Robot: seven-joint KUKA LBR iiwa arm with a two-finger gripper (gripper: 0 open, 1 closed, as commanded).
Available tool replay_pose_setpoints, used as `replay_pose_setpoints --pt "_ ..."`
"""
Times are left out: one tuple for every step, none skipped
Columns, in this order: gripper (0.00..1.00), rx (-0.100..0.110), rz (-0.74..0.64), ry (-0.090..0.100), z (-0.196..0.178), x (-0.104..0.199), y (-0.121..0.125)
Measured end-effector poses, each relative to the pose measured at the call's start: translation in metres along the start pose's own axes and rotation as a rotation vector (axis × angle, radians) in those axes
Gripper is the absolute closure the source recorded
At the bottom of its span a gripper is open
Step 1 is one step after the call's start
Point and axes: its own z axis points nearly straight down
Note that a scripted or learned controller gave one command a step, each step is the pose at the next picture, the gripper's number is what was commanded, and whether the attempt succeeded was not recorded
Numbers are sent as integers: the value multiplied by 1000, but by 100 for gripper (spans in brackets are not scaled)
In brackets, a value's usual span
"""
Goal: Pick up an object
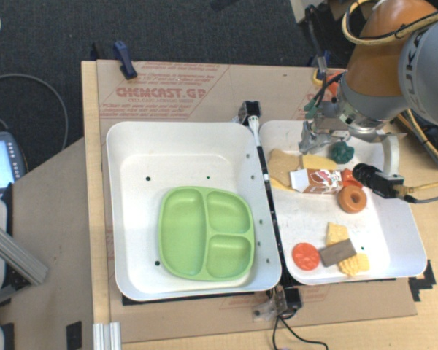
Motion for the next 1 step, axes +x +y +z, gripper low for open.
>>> replay_pose_setpoints --pt "100 4 6 1 -129 39 -59"
